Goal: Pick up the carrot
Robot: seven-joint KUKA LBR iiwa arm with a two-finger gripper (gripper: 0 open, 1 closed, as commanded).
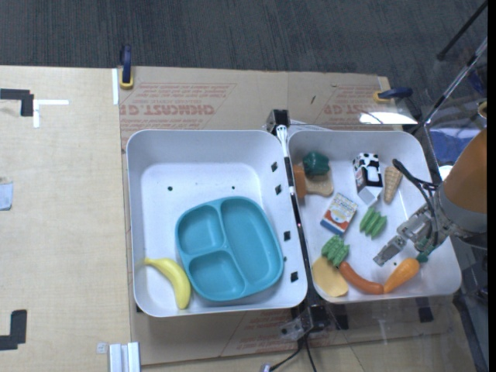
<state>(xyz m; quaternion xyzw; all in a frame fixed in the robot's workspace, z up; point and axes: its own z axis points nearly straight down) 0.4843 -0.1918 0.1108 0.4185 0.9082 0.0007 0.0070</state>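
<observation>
The carrot [401, 274], orange with a green leafy end, lies tilted in the near right corner of the right bin [434, 169]. My gripper [400, 240] hangs just above and to the left of it, its metal fingers [387, 253] spread open with nothing between them. The carrot rests on the bin floor beside the fingers, not held. The grey arm with its orange band reaches in from the right edge.
A red-orange sausage [360, 279] touches the carrot's tip, beside a yellow slice [328, 280] and broccoli [335, 250]. Further back are pea pods [373, 222], a small box [339, 213], a cone [392, 183] and a cow-print carton [366, 170]. The left bin holds a teal divided plate [229, 246] and a banana [174, 280].
</observation>
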